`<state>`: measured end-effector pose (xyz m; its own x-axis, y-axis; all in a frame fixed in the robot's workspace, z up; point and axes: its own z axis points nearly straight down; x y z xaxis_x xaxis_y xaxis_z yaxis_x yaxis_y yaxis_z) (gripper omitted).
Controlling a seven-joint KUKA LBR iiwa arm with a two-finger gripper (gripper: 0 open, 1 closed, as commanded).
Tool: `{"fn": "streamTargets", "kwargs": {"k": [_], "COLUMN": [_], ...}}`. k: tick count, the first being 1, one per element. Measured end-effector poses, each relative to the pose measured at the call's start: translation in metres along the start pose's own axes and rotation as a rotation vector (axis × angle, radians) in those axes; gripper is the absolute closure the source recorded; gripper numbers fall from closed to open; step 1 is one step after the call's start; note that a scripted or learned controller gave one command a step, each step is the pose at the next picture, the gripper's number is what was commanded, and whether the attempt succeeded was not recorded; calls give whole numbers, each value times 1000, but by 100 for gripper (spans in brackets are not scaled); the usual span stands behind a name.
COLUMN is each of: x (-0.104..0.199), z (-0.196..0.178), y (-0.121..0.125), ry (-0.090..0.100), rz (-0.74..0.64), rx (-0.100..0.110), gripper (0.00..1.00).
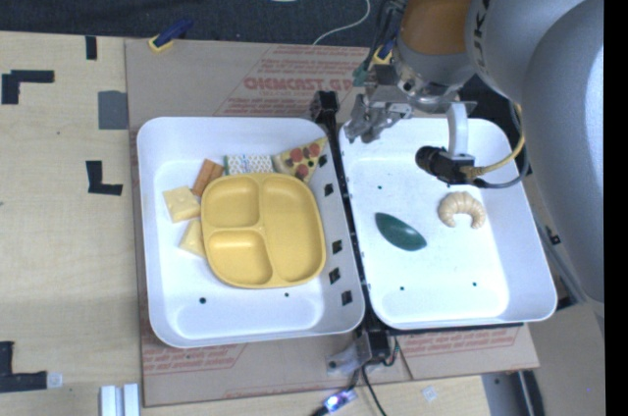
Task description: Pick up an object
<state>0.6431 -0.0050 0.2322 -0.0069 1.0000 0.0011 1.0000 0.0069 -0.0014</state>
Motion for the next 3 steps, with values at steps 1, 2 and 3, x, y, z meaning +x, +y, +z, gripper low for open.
{"fn": "streamTargets", "kwargs": {"k": [1, 2, 3], "x": [61, 73, 65], "z": [10, 18, 7], "y": [-15, -27, -19], "ry": [-1, -2, -1], "rz": [1, 5, 5], "rx": [2, 2, 0], "gripper": [100, 100, 100]}}
